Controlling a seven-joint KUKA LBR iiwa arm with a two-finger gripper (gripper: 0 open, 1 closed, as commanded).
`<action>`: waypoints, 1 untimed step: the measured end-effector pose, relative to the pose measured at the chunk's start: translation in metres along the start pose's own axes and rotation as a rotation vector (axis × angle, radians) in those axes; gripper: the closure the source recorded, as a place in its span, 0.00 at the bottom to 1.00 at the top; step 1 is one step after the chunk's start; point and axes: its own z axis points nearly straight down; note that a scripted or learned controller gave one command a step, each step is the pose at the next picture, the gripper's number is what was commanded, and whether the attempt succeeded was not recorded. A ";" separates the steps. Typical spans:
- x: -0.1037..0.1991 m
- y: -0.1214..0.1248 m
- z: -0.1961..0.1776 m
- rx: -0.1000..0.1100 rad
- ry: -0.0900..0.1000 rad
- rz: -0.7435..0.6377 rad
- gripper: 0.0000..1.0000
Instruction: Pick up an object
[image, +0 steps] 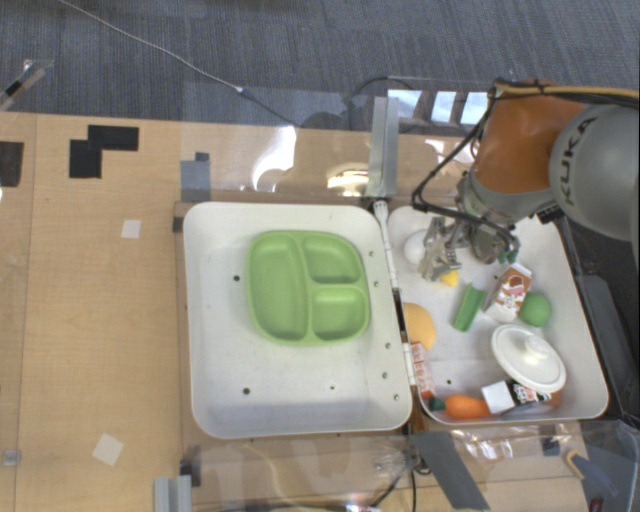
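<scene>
Orange carrot (466, 406) lay at right bin (592, 385) front edge; pincer (441, 255) hovered over yellow item (449, 277) (grip state: cannot tell).

A green divided plate (306, 287) lies in the left white bin (215, 400). Black patches (103, 148) mark the wooden bench (90, 330), with grey carpet (250, 45) beyond.

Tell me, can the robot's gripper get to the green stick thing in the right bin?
Probably yes. The gripper hangs just up and left of the green stick, and nothing lies on top of it. The small carton sits close on its right, so the fit looks a bit tight.
</scene>
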 end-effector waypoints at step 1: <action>0.037 -0.054 -0.073 0.024 -0.039 -0.357 1.00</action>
